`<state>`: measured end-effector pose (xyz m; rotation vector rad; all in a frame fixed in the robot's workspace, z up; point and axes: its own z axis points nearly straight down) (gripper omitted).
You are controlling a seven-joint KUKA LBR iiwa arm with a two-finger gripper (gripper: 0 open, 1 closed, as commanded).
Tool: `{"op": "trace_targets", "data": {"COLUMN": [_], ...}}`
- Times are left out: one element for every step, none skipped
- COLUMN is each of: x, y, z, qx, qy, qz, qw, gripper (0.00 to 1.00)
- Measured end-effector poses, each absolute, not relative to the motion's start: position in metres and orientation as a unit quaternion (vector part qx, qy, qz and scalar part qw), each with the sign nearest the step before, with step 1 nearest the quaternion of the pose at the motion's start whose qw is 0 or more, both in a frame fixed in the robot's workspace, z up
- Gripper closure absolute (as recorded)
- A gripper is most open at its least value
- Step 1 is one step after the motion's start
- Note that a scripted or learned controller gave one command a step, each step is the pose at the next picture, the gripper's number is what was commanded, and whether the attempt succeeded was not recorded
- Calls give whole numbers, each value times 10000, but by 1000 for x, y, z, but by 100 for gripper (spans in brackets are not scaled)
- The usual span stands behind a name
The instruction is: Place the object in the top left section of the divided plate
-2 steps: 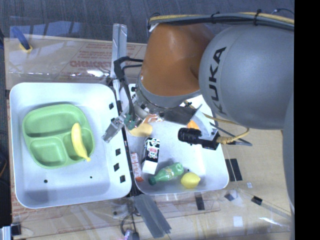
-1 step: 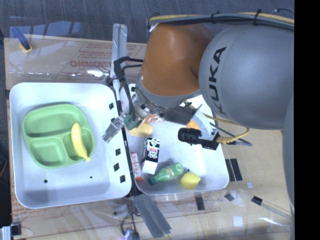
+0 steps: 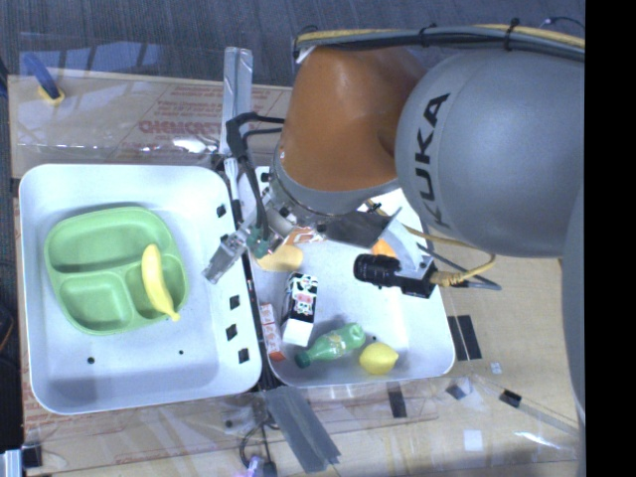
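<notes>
Bench (image 3: 119, 107) with two white bins, green divided plate (image 3: 99, 266), banana (image 3: 157, 281).

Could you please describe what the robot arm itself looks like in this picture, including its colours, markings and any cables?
The arm is a bulky, rounded grey shell with "KUKA" in dark letters on its side. Above the wrist sits a broad orange band. A bundle of black and yellow cables runs along its top. Below the band, the gripper is a cluster of metal and dark parts, with a black cylinder and a yellow wire nearby.

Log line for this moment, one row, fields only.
arm: over right bin | banana: on divided plate, right section | left in bin: lemon, green bottle
</notes>
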<state>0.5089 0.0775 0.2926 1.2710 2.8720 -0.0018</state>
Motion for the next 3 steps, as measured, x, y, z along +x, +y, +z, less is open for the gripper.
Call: {"op": "trace_targets", "data": {"x": [509,509,509], "y": [78,78,78], "z": [293,293,293], "qx": [4047,4047,4047], "qy": [9144,9144,9144], "qz": [-6,-6,-6], "qw": [5,5,5], "gripper": [0,0,0]}}
